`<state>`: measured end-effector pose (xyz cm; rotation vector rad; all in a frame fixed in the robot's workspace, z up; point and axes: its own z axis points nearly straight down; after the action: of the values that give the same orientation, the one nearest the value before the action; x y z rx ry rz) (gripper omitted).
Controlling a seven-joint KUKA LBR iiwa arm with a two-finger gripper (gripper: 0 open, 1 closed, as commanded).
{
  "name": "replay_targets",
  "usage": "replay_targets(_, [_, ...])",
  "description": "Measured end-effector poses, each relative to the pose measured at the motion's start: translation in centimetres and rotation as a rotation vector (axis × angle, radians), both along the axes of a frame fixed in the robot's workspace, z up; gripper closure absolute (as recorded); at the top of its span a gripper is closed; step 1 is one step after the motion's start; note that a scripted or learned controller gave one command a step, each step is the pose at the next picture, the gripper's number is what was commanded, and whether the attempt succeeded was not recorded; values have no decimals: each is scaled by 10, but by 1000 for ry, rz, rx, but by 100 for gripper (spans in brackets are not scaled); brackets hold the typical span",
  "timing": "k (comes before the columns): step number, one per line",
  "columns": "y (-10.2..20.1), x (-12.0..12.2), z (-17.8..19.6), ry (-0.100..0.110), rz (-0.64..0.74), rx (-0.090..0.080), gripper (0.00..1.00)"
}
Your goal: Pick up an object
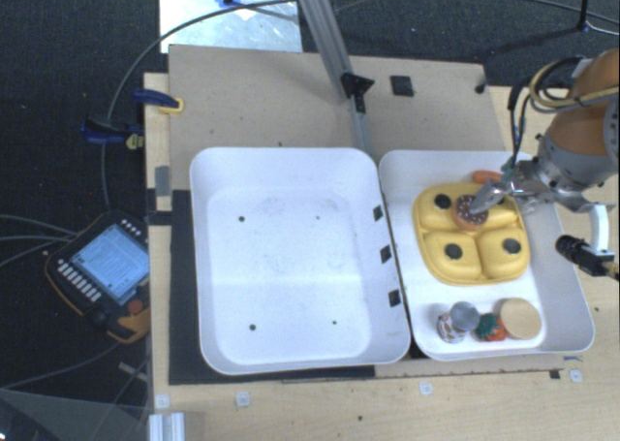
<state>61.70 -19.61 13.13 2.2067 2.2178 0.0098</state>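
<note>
In the right bin [557, 318] lies a large yellow four-lobed object [472, 236] with dark dots on its lobes. A small brown ring-shaped piece [470, 211] sits on top of it. My gripper [484, 201] reaches in from the right and hovers over that brown piece, its fingertips right at it. Behind the fingers an orange item [484, 177] pokes out. Along the bin's front edge lie a grey-and-silver object [457, 319], a small red and green item [491, 328] and a tan round disc [520, 318].
The left bin [281, 255] sits beside the right one, joined by dark clips [386, 255]. A metal pole [325, 22] slants over the bench at the back. A teach pendant [102, 269] lies off the bench to the left.
</note>
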Motion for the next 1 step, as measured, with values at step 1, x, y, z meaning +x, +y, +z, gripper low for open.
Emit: replay_targets(1, [1,1,11,-3,2,3,100])
